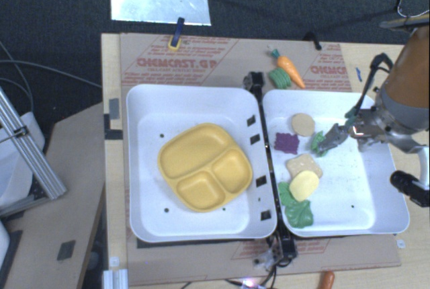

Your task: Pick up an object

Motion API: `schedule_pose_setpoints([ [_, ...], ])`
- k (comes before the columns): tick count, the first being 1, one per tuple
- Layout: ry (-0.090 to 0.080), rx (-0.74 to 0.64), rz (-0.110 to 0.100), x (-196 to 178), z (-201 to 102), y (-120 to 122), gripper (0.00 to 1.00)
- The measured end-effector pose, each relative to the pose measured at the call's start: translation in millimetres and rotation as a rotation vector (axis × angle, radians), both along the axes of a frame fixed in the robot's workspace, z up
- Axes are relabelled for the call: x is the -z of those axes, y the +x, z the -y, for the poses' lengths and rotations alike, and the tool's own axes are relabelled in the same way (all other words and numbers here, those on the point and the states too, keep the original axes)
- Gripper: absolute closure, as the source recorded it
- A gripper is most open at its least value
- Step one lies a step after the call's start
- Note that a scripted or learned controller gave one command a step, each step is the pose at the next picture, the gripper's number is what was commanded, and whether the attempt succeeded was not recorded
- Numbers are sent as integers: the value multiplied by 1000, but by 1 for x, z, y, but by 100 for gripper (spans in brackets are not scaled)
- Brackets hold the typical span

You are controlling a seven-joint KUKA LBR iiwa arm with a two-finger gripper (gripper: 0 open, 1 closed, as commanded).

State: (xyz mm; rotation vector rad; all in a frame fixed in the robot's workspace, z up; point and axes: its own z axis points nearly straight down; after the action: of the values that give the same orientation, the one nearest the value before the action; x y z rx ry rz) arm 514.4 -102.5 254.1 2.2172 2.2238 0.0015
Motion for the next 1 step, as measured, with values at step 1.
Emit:
schedule_pose_setpoints([
  [1, 2, -8, 6, -59, -60, -20, 0],
])
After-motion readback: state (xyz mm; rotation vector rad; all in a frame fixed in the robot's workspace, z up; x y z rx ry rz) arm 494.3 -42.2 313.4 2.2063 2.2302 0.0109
